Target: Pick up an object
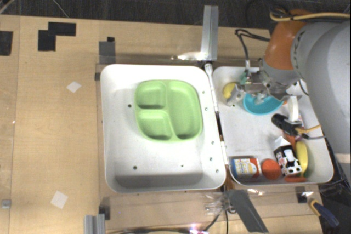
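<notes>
Gripper (254, 86) sat low in the upper part of the right bin (241, 137), over the upper-left rim of the blue bowl (265, 106). A small yellow fruit-like piece (228, 90) lay just left of it, near the bin's upper-left corner. Could not tell whether the gripper was spread or pressed together, and no object was visibly held.

Well apart, along the bin's lower edge, sat a labelled container (245, 167), a red-orange ball (270, 169), a black-and-white toy (285, 160) and a banana (301, 155). The left bin (115, 134) held a green divided plate (167, 109).

Judgement: the step in hand was the approach and grasp, with the bowl or the yellow piece as the likely target. For the bowl, straddle the thin rim wall rather than the whole body, descend straight, close fully before lifting, then lift vertically. For the yellow piece, centre over it first. It looked rounded and might roll toward the bin wall if nudged off-centre.
</notes>
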Controlling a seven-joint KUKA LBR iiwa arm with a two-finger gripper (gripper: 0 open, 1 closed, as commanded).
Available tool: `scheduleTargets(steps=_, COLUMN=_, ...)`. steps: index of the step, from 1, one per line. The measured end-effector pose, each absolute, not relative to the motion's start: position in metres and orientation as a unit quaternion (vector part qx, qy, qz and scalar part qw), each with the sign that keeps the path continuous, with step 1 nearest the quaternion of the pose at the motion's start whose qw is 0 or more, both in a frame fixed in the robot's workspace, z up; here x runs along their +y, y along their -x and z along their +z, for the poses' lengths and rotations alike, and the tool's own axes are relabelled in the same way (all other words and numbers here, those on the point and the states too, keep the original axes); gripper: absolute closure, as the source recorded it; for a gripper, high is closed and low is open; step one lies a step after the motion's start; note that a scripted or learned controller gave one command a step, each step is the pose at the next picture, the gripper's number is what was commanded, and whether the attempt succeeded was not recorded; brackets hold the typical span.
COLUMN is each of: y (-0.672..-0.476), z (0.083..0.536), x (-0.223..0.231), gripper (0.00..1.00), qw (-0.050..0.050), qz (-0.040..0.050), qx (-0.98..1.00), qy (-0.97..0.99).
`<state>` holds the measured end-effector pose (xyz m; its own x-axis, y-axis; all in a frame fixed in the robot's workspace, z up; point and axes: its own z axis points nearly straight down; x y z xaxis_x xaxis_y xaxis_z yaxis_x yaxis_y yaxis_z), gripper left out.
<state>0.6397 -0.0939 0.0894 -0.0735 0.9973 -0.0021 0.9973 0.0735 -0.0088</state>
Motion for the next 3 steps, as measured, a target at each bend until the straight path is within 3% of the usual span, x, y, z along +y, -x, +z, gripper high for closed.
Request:
scheduleTargets(steps=1, y=-0.642, z=0.106, x=-0.096, gripper=1.00, qw=-0.001, qz=0.0040, qx=-0.735, qy=0.678)
scheduleTargets(steps=2, y=-0.671, z=0.189, x=0.013, gripper=1.00, qw=-0.002, qz=-0.0047, qx=-0.714, qy=0.700)
scheduleTargets(steps=3, y=-0.658, z=0.243, x=-0.075, gripper=1.00, qw=-0.002, qz=-0.0012, qx=-0.638, qy=0.770)
